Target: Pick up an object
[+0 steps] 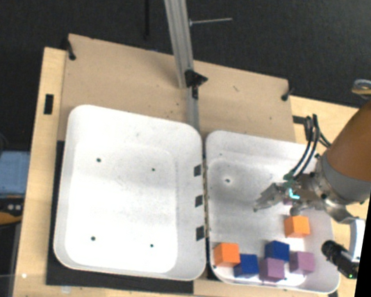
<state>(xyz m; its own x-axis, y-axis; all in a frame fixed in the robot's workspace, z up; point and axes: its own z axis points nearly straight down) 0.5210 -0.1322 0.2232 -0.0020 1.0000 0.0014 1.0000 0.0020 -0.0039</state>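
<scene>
Although we cannot tell the claw's (283, 194) state, it hovers in the right bin (254, 156) just beside an orange block (297, 226). We judge the block light, rigid and non-fragile, best gripped across two opposite flat faces.

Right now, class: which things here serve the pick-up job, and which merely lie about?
Job:
gripper
orange cubes
blue cubes
purple cubes
right bin

Lying about:
left bin
metal pole
blue box beside the bench
</scene>
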